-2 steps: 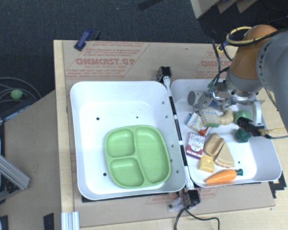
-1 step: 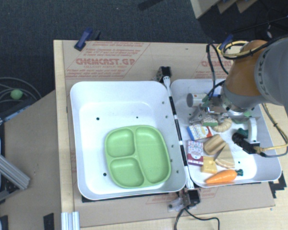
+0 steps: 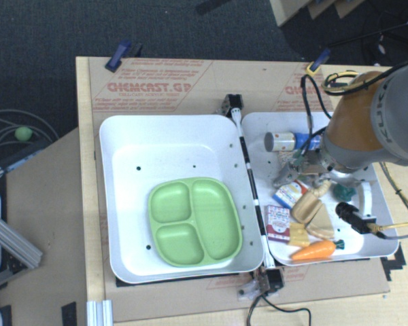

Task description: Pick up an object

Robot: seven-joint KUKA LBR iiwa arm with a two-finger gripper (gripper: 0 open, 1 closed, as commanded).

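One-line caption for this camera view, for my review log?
KUKA arm's gripper lowered into the cluttered right bin; green divided plate alone in left bin.

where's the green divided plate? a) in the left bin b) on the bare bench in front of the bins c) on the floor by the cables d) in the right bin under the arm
a: the green divided plate lies flat inside the left bin, while the arm works over the right bin among the small items.

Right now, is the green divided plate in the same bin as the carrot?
No. The green divided plate lies in the left bin; the carrot lies in the right bin.
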